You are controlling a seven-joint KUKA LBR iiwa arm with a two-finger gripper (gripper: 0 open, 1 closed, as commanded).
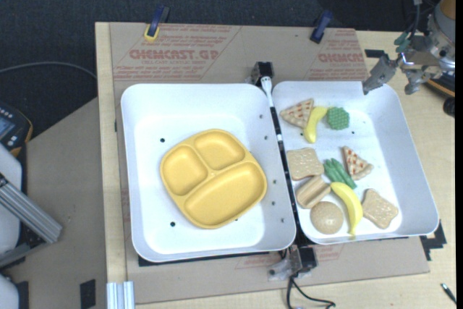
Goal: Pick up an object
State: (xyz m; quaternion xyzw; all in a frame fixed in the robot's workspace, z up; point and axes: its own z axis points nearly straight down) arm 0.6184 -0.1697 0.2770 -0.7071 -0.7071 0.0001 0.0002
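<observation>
The right bin [405, 127] holds toy food: a pizza slice [296, 113], a small banana [314, 124], a green broccoli [337, 118], a cracker [303, 163], a second pizza slice [356, 163], a green vegetable [335, 171], a sausage roll [312, 191], a round bun [326, 216], a large banana [350, 205] and a toast piece [379, 208]. My gripper [395, 79] hovers over the bin's far right corner, open, with nothing between its fingers. It is well apart from all the food.
A yellow divided plate [213, 177] lies in the left bin [141, 155]. Black clips [264, 72] sit along the seam between the bins. Clamps [153, 24] hold the cardboard base at the back. Bare white floor shows at the right bin's far right.
</observation>
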